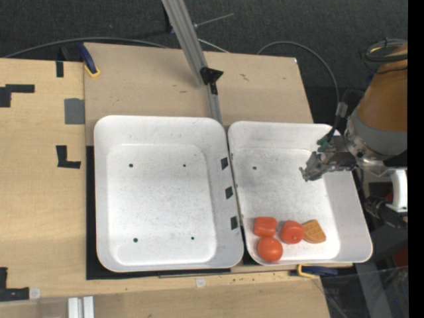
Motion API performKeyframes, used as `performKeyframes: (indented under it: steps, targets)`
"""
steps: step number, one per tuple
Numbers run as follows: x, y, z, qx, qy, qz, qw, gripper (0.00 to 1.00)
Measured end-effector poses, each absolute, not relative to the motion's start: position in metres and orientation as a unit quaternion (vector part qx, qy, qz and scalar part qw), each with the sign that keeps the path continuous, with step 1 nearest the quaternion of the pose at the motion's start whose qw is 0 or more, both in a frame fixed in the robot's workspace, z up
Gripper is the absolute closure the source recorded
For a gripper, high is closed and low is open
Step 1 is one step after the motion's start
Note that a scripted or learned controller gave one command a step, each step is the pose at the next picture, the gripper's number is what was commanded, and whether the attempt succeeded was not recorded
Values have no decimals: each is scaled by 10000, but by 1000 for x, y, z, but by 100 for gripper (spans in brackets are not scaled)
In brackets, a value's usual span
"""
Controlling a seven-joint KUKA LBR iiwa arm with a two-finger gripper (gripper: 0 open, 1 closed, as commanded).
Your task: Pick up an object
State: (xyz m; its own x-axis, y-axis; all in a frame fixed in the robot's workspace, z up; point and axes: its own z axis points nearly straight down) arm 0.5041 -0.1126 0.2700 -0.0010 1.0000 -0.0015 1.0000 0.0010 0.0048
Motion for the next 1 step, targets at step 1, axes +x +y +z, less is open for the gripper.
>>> performKeyframes:
  steps: [1]
  targets:
    - [507, -55, 269, 7045, 7097, 2, -8, 100]
